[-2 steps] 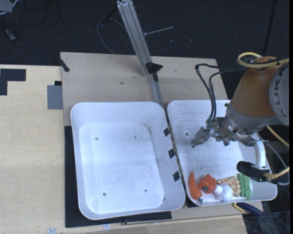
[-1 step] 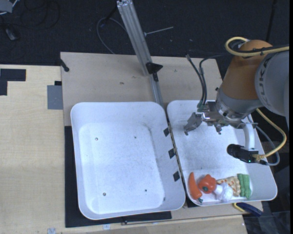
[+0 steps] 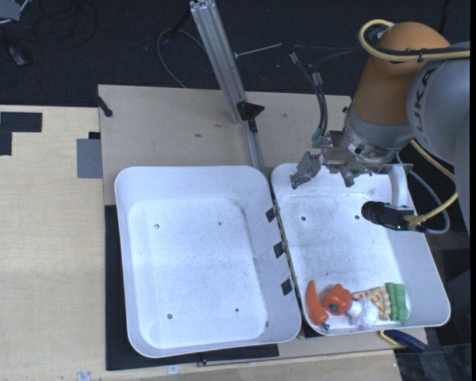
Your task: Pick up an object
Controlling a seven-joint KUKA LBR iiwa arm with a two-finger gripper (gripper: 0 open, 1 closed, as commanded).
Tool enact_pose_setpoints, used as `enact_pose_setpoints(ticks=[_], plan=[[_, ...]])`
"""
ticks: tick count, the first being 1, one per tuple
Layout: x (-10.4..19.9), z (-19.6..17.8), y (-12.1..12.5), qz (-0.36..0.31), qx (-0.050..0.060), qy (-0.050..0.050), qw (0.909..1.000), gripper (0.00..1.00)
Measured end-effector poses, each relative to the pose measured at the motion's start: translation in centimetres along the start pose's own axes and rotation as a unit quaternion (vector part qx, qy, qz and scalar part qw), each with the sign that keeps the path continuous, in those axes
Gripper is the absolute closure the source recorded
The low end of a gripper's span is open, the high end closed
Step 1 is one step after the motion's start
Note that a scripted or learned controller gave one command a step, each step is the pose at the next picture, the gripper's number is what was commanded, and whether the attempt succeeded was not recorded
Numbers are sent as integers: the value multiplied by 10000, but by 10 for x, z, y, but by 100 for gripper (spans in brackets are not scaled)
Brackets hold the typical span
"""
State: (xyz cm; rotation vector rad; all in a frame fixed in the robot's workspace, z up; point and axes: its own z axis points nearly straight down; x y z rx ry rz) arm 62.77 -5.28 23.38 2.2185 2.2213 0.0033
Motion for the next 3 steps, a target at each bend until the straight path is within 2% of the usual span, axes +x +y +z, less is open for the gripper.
enact_pose_setpoints(ticks=[1,2,3], plan=[[-16,2,-26,9,19,-1,10000,0],[-32,19,-125,16,28,2,10000,0],[-21,43,-95,6,28,1,10000,0]])
